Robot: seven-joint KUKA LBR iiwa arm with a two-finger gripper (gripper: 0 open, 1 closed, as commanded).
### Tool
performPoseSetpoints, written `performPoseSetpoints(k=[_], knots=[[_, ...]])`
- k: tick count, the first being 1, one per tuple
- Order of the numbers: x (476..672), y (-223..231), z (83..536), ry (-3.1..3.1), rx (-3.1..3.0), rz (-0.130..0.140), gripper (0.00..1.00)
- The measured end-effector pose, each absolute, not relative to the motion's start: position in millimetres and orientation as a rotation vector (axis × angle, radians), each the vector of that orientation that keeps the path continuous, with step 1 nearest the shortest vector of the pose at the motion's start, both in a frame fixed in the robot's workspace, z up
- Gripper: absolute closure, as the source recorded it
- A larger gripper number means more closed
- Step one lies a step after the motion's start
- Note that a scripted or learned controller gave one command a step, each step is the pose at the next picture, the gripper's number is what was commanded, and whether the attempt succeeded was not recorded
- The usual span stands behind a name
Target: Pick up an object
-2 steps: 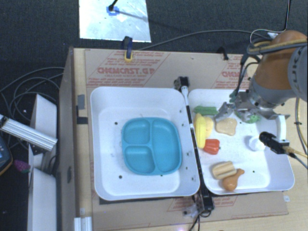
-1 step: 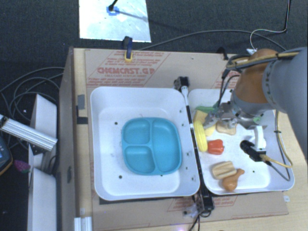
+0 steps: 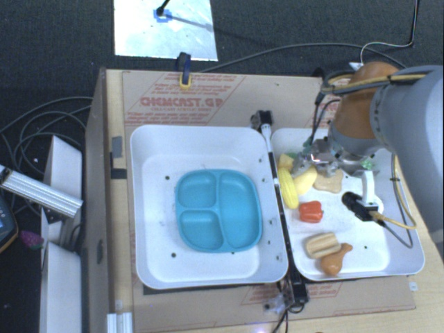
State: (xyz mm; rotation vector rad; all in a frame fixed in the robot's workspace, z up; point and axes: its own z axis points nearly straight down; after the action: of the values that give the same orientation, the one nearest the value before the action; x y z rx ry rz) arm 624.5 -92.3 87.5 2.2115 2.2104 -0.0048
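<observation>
Gripper (image 3: 313, 159) low in right white bin (image 3: 402, 255), over pale yellow pear-shaped toy (image 3: 304, 182) w/ yellow corn cob (image 3: 287, 188) touching; can't tell grip state. Risk, imo: crowded pieces, may snag two or slip.

Cardboard-topped bench (image 3: 208, 96) (red lettering) under two white bins (image 3: 149, 186), side by side.
</observation>
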Motion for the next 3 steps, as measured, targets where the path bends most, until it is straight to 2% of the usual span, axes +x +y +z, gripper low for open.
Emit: performPoseSetpoints(k=[1, 2, 3], knots=[[665.1, -95, 86, 2.237, 2.223, -0.031, 0.0], [666.5, -94, 98, 2.238, 2.218, -0.024, 1.0], [665.8, -96, 98, 2.236, 2.217, -0.03, 0.0]])
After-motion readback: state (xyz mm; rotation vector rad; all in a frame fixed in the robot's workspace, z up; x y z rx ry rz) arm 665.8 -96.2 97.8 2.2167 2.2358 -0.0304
